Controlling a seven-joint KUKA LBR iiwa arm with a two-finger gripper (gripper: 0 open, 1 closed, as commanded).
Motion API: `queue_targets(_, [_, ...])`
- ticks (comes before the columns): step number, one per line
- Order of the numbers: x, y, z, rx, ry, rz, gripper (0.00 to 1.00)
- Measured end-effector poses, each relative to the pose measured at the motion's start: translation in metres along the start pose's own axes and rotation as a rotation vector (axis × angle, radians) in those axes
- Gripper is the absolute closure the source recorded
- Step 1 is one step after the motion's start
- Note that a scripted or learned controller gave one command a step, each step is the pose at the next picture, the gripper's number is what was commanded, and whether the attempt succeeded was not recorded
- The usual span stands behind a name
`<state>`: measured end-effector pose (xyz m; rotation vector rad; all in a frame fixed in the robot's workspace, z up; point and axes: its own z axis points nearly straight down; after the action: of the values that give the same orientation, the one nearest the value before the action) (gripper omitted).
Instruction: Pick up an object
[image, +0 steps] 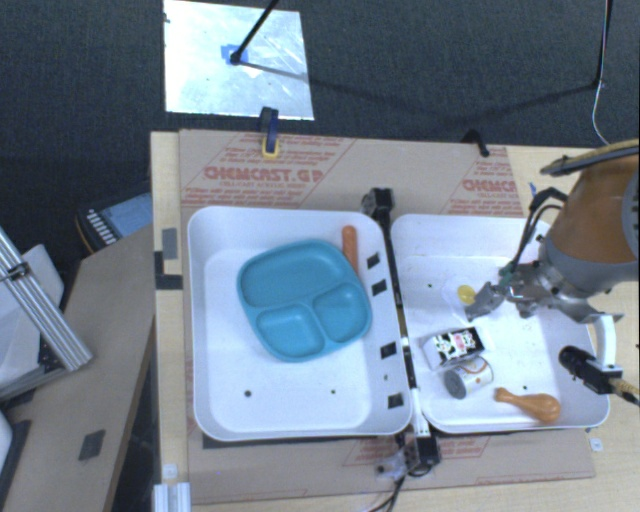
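My gripper hangs low over the middle of the right bin, reaching in from the right. A small yellow object lies just to its left, very close to the tip. Below the gripper lies a black-and-white carton, and a small grey can sits right under the carton. A tan drumstick-shaped toy rests near the bin's front edge. Nothing shows held by the gripper.
The left bin holds a blue divided plate and an orange carrot-like stick by its back right wall. A black divider runs between the bins. The grey arm covers the right bin's right side.
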<state>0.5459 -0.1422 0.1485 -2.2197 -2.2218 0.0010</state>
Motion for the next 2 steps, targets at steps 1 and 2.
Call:
queue_targets(1, [0.006, 0.005, 0.046, 0.001, 0.001, -0.001, 0.0])
queue_targets(2, [0.006, 0.006, 0.032, -0.004, -0.001, 0.0, 1.0])
